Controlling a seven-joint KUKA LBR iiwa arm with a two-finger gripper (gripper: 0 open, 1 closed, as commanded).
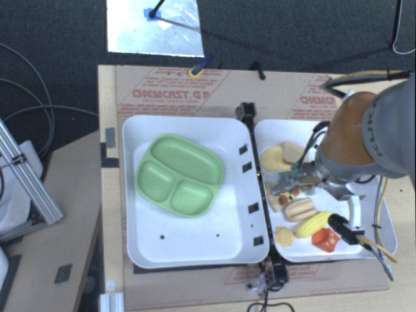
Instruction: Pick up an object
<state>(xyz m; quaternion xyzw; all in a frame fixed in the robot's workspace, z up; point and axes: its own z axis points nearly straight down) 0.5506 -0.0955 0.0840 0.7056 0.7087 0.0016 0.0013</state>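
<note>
Two bins side by side on bench (162, 90). Tray (180, 174) in left bin (149, 252). Food pieces (305, 216) in right bin (273, 132), hand (286, 186) above them.

Right bin's (388, 236) far side and some toy food (294, 153) under the arm (364, 135).

You look down from one fixed camera set high above the bench, tilted at a slant, far enough back to take in both bins. The shallow white left bin (195, 246) sits near the middle of your view; the matching white right bin (383, 239) lies just beside it, toward the right edge.
</note>
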